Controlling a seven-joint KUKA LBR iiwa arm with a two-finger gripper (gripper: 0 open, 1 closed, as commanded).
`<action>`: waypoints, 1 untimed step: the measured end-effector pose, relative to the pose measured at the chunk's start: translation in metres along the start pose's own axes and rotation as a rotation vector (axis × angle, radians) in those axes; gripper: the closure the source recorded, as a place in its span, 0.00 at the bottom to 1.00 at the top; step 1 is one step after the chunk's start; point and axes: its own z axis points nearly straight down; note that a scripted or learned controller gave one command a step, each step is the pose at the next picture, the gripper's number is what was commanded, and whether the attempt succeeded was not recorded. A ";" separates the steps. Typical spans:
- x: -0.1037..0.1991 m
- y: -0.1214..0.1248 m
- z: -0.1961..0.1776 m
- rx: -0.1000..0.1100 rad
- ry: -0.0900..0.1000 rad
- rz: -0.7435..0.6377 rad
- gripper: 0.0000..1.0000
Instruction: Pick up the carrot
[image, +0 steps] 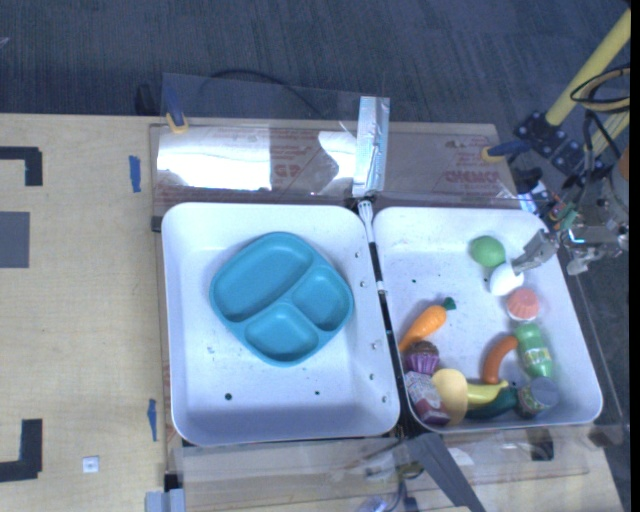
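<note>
The wooden bench carries two white bins side by side: the left bin and the right bin, touching along their inner rims near the bench's middle. Black marks and blue tape sit toward its left edge.

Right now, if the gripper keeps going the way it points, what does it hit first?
The gripper points left and slightly down into the right bin. First in line looks like the green ball beside it; the carrot lies farther on, lower left. Height is unclear.
</note>
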 end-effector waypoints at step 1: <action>0.062 0.020 0.106 0.007 0.002 0.014 0.00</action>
